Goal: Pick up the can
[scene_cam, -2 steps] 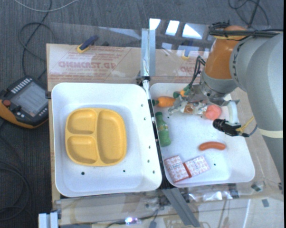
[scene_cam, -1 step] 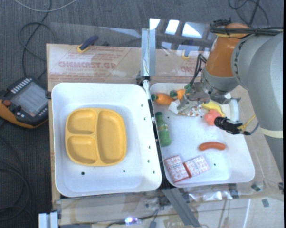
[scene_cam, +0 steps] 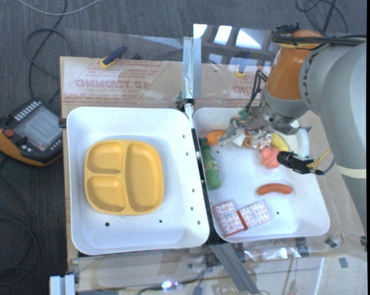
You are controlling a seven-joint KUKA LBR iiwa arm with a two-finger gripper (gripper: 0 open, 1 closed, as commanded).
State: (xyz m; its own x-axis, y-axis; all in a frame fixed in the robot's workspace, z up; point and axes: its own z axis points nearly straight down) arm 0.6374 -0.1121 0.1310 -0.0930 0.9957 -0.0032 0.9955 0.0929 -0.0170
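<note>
hangs low over the far side of the right bin (scene_cam: 308, 223), gripper (scene_cam: 254, 129) among cluttered items; finger state impossible to tell. can not clearly made out there (perhaps hidden under the wrist). green bottle (scene_cam: 211, 168) lying by the bin's left wall, sausage (scene_cam: 274, 189) nearer.

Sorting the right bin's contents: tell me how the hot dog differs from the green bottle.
The hot dog is orange-red; the green bottle is green with a dark cap. The hot dog lies crosswise in the image, the bottle lengthwise along the bin's left wall. The hot dog is shorter and slimmer than the bottle. Both lie flat in the right bin, apart from the gripper.
</note>
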